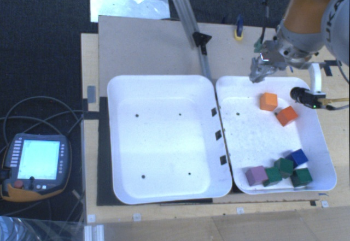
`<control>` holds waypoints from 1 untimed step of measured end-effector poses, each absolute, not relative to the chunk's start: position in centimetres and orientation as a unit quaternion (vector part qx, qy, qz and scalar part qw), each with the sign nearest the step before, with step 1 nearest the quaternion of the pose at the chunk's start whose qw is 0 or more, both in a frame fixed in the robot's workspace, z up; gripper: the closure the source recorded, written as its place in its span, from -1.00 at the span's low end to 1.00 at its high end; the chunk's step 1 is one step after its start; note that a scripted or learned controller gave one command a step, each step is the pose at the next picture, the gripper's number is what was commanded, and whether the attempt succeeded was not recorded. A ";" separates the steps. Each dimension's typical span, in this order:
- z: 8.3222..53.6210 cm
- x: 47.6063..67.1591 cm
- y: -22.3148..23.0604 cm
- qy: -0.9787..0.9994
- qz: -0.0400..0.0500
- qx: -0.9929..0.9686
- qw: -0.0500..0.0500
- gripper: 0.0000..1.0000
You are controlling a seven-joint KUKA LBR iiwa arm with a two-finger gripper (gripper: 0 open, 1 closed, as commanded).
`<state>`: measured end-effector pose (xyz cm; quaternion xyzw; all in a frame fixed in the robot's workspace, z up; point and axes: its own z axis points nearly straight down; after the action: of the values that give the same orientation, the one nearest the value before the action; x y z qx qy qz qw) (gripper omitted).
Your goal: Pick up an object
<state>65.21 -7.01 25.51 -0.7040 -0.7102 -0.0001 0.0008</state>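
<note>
My gripper (258,74) hangs above the back rim of the right bin (322,150), near its far left corner, with nothing seen between its fingers. Just to the right and in front of it lie two orange blocks, one lighter (268,101) and one redder (286,116). Along the bin's front edge sits a cluster: a purple block (255,175), dark green blocks (272,175) (284,166) (301,177) and a blue block (298,157).
The left bin (164,136) stands next to the right one, with black clips (218,134) along the shared wall. A slanted metal pole (186,10) rises behind the bins. A teach pendant (35,164) lies off the bench at left.
</note>
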 end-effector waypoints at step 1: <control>23.8 64.7 -1.9 -0.711 -0.001 -0.704 0.001 1.00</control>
<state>64.69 -1.85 23.84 -0.7036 -0.7106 -0.0006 0.0007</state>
